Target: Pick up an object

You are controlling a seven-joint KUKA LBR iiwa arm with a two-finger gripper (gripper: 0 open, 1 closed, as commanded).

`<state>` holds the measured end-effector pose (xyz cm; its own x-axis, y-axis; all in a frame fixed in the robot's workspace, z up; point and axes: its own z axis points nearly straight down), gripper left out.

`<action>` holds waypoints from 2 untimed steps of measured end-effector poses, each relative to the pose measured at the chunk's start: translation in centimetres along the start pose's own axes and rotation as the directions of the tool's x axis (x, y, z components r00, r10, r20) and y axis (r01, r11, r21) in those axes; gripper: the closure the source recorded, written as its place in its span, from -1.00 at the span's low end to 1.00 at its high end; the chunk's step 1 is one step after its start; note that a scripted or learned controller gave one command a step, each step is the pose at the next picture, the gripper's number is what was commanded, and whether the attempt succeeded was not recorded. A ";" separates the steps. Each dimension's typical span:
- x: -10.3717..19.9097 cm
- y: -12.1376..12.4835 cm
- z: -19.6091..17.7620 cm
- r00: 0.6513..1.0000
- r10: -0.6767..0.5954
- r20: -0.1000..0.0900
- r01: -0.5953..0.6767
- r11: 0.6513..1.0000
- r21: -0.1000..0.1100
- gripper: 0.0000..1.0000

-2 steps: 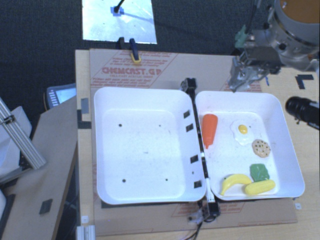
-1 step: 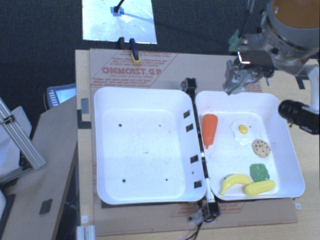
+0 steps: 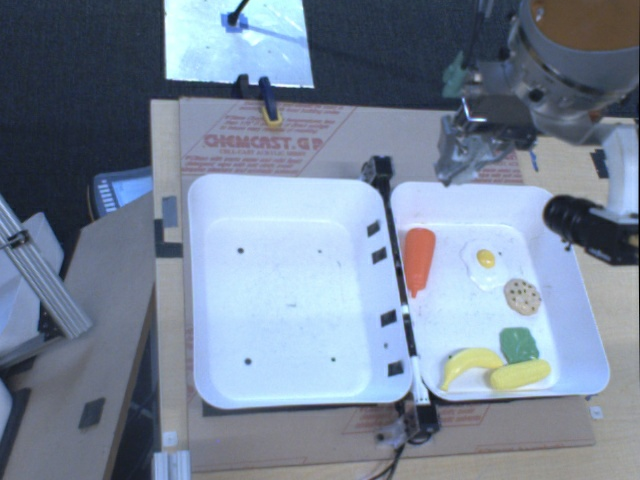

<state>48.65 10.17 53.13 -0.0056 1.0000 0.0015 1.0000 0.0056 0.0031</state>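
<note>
Right bin (image 3: 575, 298): carrot (image 3: 418, 258) by the divider, fried egg (image 3: 485, 264), cookie (image 3: 522, 295), green piece (image 3: 518, 343), banana (image 3: 470, 364) and a yellow item (image 3: 520, 373) touching at the near wall. The gripper (image 3: 462, 163) hangs above the bin's far rim (finger state cannot be told; nothing seen between them). Left bin (image 3: 290, 288) adjoins.

I see bulky grey arm housing (image 3: 575, 43), orange band on top, silvery metal claw (image 3: 462, 158) beneath, dark cables running up, small green part beside wrist.
</note>
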 end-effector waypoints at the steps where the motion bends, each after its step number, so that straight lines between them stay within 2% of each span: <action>1: -2.4 0.4 -0.4 1.000 0.006 0.001 -0.006 1.000 0.000 1.00; 2: -2.1 0.3 -0.4 1.000 0.003 0.001 -0.003 1.000 0.001 1.00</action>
<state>48.95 8.06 53.50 -0.0030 1.0000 0.0007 1.0000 0.0030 0.0023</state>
